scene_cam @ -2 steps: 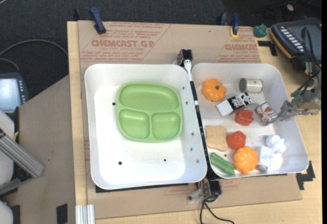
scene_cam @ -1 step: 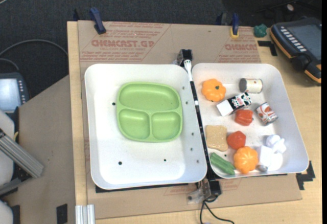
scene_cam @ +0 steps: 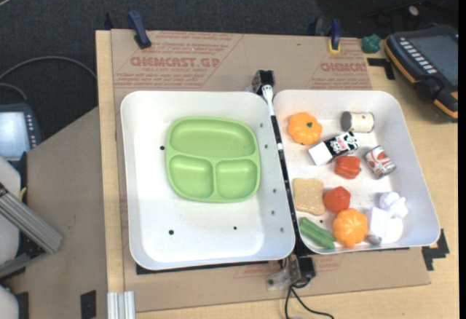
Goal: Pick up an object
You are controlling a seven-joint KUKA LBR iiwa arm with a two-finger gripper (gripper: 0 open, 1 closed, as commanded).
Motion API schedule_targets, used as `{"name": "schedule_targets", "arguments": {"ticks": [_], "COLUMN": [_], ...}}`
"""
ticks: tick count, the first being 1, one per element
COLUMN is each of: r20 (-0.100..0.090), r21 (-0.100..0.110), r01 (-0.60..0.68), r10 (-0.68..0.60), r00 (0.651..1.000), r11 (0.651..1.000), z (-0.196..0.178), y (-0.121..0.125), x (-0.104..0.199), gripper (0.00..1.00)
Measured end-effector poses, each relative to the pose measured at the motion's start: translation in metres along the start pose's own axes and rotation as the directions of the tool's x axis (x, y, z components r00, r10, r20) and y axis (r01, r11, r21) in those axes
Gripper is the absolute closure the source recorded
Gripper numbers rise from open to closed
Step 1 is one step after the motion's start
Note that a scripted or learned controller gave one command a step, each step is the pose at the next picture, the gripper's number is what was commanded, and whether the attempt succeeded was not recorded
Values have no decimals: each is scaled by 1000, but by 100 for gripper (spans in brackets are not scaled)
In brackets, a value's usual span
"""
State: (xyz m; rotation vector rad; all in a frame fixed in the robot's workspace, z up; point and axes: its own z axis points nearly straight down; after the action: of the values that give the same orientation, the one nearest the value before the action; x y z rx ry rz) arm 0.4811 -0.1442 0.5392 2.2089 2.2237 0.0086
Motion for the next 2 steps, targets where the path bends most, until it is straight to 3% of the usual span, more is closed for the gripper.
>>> {"name": "schedule_targets", "arguments": {"ticks": [1,2], "r20": [-4,1], "r21": [10,18], "r01": [7,-23], "r10": [-7,23], "r00": [1000,1000], "r11": [1000,1000], "z": [4,91], "y": [-1,-3], "x": [120,-41], "gripper": [100,100]}}
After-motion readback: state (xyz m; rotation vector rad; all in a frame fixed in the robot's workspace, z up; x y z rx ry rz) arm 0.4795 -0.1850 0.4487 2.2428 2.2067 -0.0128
